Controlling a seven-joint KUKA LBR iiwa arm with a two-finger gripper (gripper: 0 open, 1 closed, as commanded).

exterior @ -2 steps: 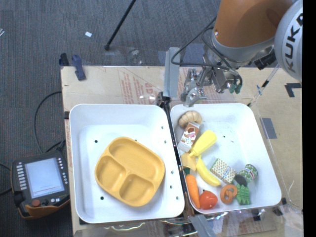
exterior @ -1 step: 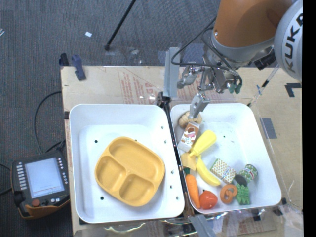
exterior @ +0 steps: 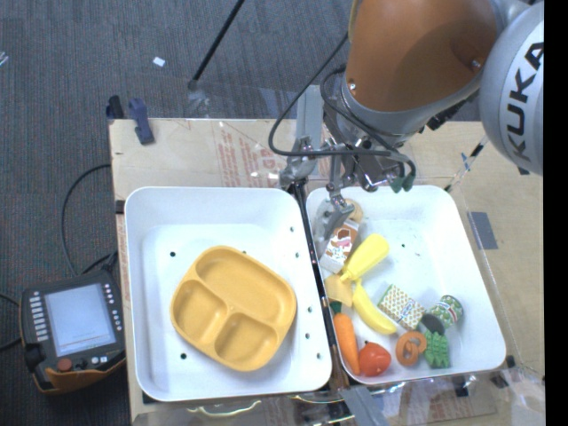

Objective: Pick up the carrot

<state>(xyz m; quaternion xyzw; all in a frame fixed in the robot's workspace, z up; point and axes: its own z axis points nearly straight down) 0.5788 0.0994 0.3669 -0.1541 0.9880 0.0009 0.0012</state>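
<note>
Beside the carrot (exterior: 347, 343) lie a tomato (exterior: 374, 358) and banana (exterior: 371, 309); pincer (exterior: 335, 209) state unclear.

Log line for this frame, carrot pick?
carrot: right bin, near-left corner, beside tomato | pincer: over bin's far-left, above carton | grasp: not yet

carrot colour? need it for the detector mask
Orange body, small green top; the carrot shows clearly in the camera view.
</note>
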